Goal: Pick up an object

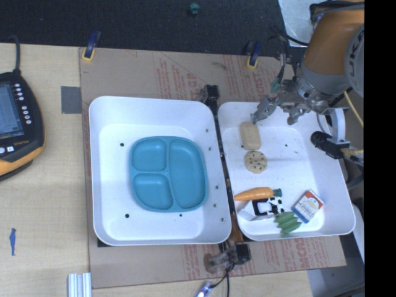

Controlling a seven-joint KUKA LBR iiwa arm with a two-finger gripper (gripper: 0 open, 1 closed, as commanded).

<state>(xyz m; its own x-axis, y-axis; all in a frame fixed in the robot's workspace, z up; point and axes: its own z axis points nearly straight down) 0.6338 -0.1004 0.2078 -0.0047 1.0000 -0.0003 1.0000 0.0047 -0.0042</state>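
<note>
At the far left edge of the frame a black and orange pendant (15, 125) lies on the table (49, 197); a small blue mark sits near the lower left corner, and a grey patch of tape (71, 99) lies just left of the bins; two blue-and-yellow clamps (91, 46) pin a brown cardboard sheet (154, 73) along its upper edge.

The left bin (105, 166) fills the middle of the frame; a blue plate (167, 173) with three compartments lies flat in its centre, apart from every wall.

The right bin (334, 184) sits touching it on the right; in its upper left part a tan bun (250, 135) lies, and just below that a round cookie (255, 161); lower down an orange carrot (253, 194) lies crosswise near the bin's left wall; beside it, towards the bottom, a black and white toy (266, 207) rests next to a green vegetable (286, 222); a small red, white and blue carton (307, 206) lies just right of these, near the lower right corner.

The gripper (276, 111) hangs at the upper edge of the right bin, just above and right of the bun; its jaws look spread apart with nothing between them; the grey arm with its orange band (331, 26) enters from the upper right of the frame.
</note>
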